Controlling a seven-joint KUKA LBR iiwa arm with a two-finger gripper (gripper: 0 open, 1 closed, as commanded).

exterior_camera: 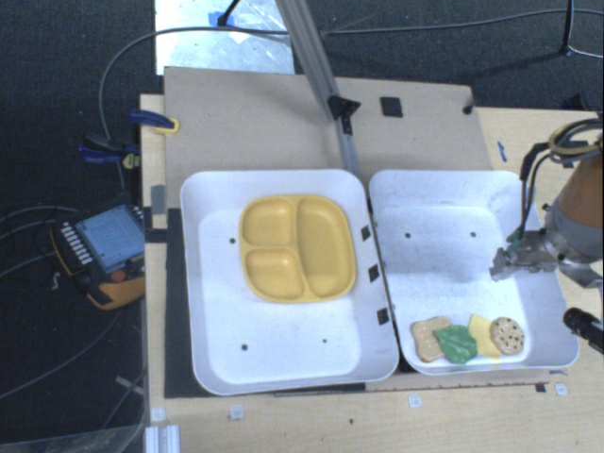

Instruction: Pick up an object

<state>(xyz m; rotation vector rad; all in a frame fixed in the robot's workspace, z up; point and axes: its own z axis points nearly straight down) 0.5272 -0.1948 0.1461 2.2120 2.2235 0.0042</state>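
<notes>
Along the front edge of the right bin (444, 206) lie several small food pieces: a tan toast slice (430, 337), a green leaf (458, 343), a yellow cheese wedge (484, 333) and a round speckled cookie (508, 335). My gripper (510, 260) hangs over the right side of this bin, a little above and behind the cookie. Nothing shows between its fingers.
A yellow divided plate (296, 247) lies in the left bin (217, 338). A slanted metal pole (311, 55) crosses the back of the bench. Cables and a handheld device (106, 243) lie on the floor to the left.
</notes>
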